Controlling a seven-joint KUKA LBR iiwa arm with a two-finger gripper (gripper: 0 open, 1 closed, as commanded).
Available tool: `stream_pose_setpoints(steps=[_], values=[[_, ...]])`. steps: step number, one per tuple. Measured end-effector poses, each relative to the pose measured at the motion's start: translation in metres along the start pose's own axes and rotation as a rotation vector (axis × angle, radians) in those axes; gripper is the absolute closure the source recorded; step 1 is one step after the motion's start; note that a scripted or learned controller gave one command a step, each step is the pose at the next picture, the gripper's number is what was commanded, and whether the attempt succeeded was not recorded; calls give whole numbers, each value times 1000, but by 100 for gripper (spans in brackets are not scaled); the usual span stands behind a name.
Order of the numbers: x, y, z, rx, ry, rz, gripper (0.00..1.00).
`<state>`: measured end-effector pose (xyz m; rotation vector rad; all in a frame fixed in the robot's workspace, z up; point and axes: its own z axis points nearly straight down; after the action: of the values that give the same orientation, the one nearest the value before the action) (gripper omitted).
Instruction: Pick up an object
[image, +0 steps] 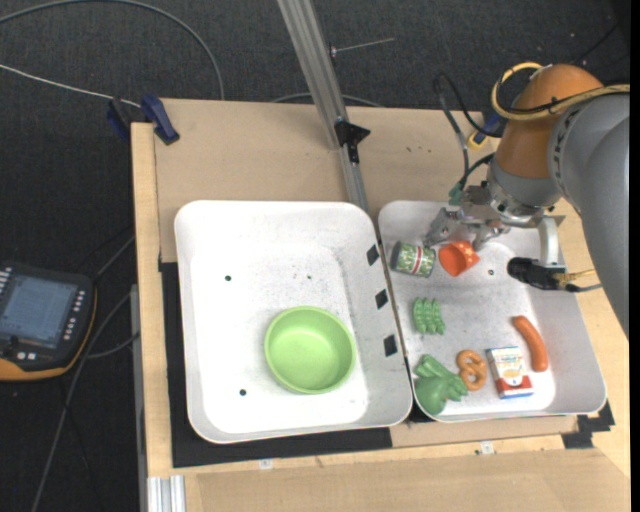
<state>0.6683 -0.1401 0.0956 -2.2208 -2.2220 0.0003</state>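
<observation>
My gripper (461, 236) hangs over the back of the right bin (575, 330), its two fingers spread apart. Just below and between the fingertips lies a small orange cup-like toy (457, 260), resting on the bin floor. Whether the fingers touch it I cannot tell. A green and white can (412, 259) lies on its side directly left of the orange toy, close to the left finger.
The right bin also holds a green ridged piece (429, 316), a green leafy toy (437, 382), a pretzel (470, 367), a red and white carton (510, 372) and an orange sausage (530, 342). A green bowl (310, 348) sits in the left bin (215, 300). A metal post (325, 85) stands behind.
</observation>
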Motion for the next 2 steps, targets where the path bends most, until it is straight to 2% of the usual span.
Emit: stream_pose_setpoints(steps=[1,2], values=[[0,1,-11,-2,0,-1,100],[6,2,-56,-5,0,0,100]])
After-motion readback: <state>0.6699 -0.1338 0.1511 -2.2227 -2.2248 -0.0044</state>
